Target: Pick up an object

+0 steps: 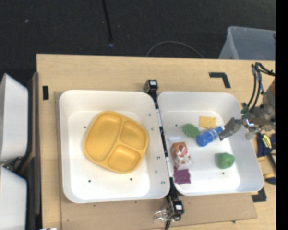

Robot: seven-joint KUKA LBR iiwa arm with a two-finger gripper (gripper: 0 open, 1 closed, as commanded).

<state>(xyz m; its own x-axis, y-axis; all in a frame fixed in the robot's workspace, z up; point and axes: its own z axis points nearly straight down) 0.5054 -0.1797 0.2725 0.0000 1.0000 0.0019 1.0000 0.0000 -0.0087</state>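
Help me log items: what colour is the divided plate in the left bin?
Yellow; the divided plate shows clearly in the camera view.

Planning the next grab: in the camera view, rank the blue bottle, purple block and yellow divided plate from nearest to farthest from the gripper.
1. Blue bottle, right bin, beside the gripper.
2. Purple block, right bin's lower left.
3. Yellow divided plate, left bin.

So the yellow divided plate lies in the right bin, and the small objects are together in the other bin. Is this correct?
Not quite. The camera view shows the yellow divided plate in the left bin, not the right one. The small objects, among them a blue bottle and a green piece, are together in the other bin, the right bin.
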